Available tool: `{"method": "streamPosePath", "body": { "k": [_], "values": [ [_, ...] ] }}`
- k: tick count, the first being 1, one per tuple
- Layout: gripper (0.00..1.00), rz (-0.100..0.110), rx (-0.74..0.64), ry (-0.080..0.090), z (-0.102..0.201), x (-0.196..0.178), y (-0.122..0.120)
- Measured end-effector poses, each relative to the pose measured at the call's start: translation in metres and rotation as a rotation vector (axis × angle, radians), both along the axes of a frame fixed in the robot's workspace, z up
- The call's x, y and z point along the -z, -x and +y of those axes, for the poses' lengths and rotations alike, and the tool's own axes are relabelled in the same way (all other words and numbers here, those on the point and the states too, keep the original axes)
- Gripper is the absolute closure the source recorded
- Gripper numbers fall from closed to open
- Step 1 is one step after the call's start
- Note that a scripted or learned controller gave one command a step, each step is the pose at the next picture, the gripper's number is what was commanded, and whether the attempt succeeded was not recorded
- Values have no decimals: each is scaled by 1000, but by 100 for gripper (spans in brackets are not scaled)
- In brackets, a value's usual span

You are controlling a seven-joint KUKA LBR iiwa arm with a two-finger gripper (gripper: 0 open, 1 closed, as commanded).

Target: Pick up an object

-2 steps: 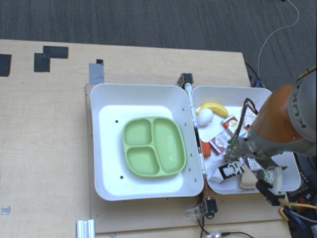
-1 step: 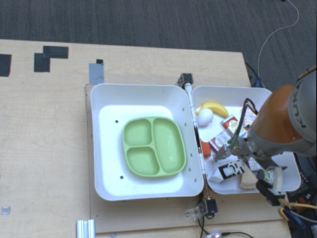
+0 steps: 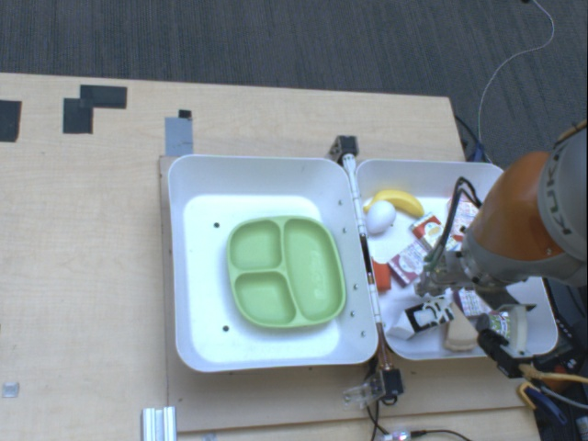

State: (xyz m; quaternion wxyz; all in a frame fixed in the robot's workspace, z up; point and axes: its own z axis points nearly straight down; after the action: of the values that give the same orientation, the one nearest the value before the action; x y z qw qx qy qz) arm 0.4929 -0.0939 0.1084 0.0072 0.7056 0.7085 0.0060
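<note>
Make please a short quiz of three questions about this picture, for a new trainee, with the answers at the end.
1. True or false: the green plate lies in the right bin.
2. Which thing lies right beside the white egg? A) banana B) green plate C) grey block
3. Fill in: the green plate has ___ compartments.

Key:
1. False. It lies in the left bin.
2. A. The banana is just above and right of the egg; whether they touch is hard to tell.
3. Three: two smaller ones on the left, one long one on the right.
</note>
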Motion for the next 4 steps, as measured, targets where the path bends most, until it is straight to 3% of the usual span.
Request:
{"method": "streamPosePath", "body": {
  "k": [1, 2, 3, 4],
  "values": [
    [0, 0, 0, 0, 0, 0, 0],
    [100, -4, -3, 0, 1, -11, -2],
    [0, -4, -2, 0, 1, -10, -2],
    [0, 11, 4, 0, 8, 22, 4]
  ]
}}
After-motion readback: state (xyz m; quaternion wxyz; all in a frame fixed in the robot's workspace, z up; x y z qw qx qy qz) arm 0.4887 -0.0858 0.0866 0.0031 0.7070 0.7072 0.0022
